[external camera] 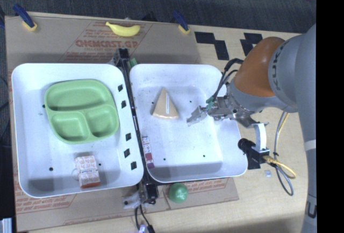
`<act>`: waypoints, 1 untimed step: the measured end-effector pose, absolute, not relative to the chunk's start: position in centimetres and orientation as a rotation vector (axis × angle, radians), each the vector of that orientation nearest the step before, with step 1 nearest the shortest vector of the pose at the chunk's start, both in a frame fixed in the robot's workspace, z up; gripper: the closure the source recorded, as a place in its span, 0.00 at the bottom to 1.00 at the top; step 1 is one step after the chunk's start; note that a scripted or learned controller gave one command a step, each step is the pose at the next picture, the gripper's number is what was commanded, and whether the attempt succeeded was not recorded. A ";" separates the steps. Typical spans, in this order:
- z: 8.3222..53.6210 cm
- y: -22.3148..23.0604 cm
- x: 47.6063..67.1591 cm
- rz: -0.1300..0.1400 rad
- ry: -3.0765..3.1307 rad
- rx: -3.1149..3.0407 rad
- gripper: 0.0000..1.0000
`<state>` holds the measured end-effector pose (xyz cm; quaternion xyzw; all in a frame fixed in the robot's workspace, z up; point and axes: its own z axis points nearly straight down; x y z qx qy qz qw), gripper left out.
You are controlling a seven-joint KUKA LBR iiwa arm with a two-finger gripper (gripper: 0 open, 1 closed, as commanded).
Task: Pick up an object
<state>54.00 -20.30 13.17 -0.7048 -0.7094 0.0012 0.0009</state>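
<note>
My gripper (pixel 196 115), fingers unreadable, hangs just right of the wedge (pixel 165 105); descending here, I risk nudging it aside.

Even, fairly bright overhead light falls on the bench. The white bins (pixel 177 167) glare a little, washing out their floors, with soft grey shadow along their six o'clock walls. The floor toward twelve o'clock lies dim. Everything looks slightly soft and grainy; the gripper (pixel 196 115) at three o'clock is blurred.
</note>
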 end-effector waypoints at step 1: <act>9.1 -19.9 57.9 0.004 -2.229 -2.212 0.00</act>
